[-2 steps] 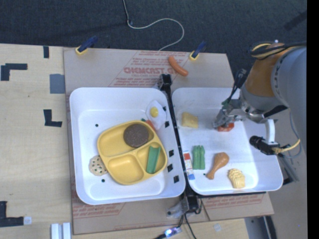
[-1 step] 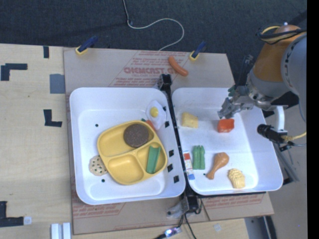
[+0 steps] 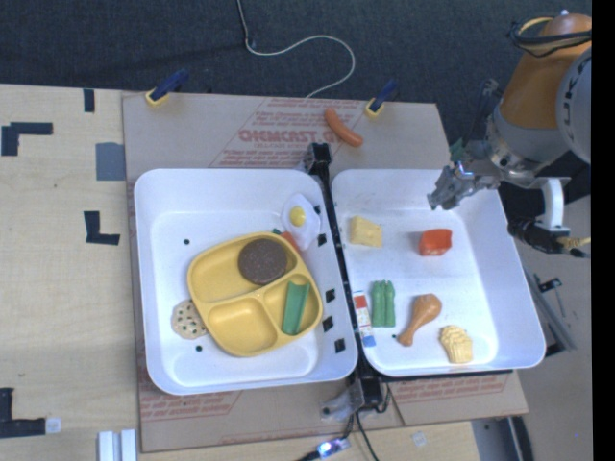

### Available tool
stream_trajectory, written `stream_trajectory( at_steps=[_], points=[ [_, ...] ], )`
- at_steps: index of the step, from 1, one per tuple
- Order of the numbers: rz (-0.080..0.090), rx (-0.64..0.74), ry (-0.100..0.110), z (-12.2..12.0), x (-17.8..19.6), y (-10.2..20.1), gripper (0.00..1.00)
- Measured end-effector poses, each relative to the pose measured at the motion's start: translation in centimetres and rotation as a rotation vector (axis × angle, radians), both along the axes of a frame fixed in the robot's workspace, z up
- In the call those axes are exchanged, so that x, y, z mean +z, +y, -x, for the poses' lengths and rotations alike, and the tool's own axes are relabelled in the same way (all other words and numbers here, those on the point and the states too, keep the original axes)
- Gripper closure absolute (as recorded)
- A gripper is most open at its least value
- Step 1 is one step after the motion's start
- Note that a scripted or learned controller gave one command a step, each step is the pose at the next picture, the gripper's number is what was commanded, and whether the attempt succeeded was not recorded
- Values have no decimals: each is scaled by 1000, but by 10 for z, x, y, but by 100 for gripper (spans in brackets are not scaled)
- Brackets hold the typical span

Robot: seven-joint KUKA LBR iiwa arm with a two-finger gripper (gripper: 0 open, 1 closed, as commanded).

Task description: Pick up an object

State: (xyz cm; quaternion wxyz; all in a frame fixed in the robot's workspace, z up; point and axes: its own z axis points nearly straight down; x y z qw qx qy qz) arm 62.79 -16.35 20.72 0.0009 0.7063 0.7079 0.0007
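Pincer [image 3: 448,192] hovers over the right bin's [image 3: 519,277] far edge; whether it is open I cannot tell. Just below it lies the red block [image 3: 434,243], probably light, stiff plastic, best gripped across its short sides.

Wooden bench [image 3: 58,257], seemingly dark carpet [image 3: 115,27]

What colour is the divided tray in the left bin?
Yellow; the divided tray shows clearly in the camera view.
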Motion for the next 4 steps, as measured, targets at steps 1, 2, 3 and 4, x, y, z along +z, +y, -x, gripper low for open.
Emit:
stream_trajectory(
  at_steps=[1,2,3,4],
  points=[
    [0,0,1,-1,18,1,100],
    [-1,3,3,-3,28,55,100],
    [-2,5,4,-14,16,118,100],
    [1,-2,4,1,20,105,100]
  ],
)
